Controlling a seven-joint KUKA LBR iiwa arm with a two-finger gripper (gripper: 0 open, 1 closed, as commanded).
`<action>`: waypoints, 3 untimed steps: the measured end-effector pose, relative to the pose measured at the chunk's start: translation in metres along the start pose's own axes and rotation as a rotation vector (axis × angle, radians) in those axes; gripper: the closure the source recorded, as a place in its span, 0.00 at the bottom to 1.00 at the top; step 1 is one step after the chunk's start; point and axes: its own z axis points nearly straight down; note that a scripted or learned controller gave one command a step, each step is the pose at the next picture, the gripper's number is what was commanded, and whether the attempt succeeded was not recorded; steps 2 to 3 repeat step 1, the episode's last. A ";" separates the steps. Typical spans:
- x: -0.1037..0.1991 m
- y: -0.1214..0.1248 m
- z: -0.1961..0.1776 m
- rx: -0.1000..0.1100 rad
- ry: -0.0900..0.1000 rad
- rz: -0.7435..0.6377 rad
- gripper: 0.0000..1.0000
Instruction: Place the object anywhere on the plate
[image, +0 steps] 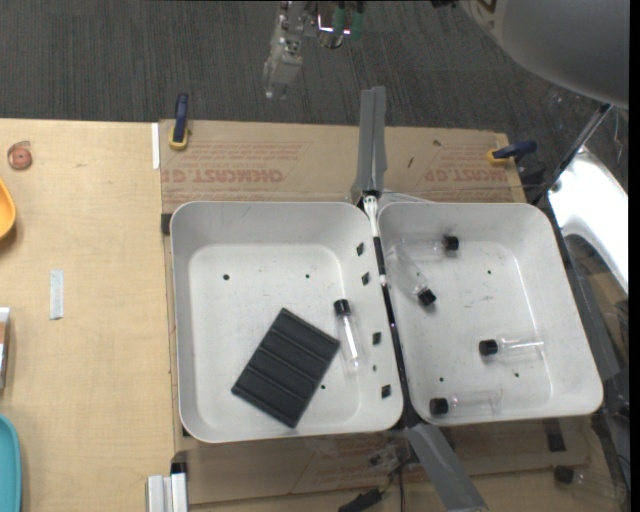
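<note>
A black ribbed plate (287, 366) lies flat and askew in the lower middle of the left bin (200, 250). Just right of it, a clear vial with a black cap (346, 330) rests on the bin floor near the right wall, apart from the plate. My gripper (284, 52) hangs blurred at the top of the view, far behind the left bin's back edge, with nothing visible in it. Part of the grey arm (565, 40) fills the top right corner.
The right bin (560, 300) holds several more clear vials with black caps, such as one (510, 347) near its right side. Cardboard (270, 165) lies behind the bins, held by clamps (180, 120). A wooden bench top (80, 350) lies to the left.
</note>
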 end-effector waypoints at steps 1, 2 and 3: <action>-0.001 0.001 -0.009 -0.001 -0.003 0.000 1.00; -0.001 0.001 -0.009 -0.001 -0.003 0.000 1.00; -0.001 0.001 -0.009 -0.001 -0.003 0.000 1.00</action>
